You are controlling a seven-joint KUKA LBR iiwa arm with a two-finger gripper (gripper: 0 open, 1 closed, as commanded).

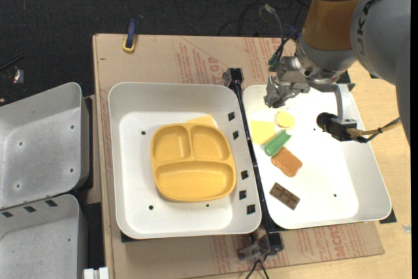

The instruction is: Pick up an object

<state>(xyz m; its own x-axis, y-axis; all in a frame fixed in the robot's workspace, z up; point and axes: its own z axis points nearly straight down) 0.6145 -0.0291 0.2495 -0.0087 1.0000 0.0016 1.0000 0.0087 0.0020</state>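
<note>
My gripper [277,97] hangs over the far left part of the right bin [339,199], just above a small group of toys. Below it lie a pale yellow round piece [285,119], a yellow flat piece [260,131], a green block [277,142] and an orange block [287,161]. A brown chocolate-like bar [285,195] lies nearer the bin's front. Nothing shows between the gripper's fingers.
The left bin [130,206] holds a yellow compartment tray [193,162] with a pale yellow sheet [204,121] under its far edge. Black clips run along the divider between the bins [247,160]. The right half of the right bin is bare white floor.
</note>
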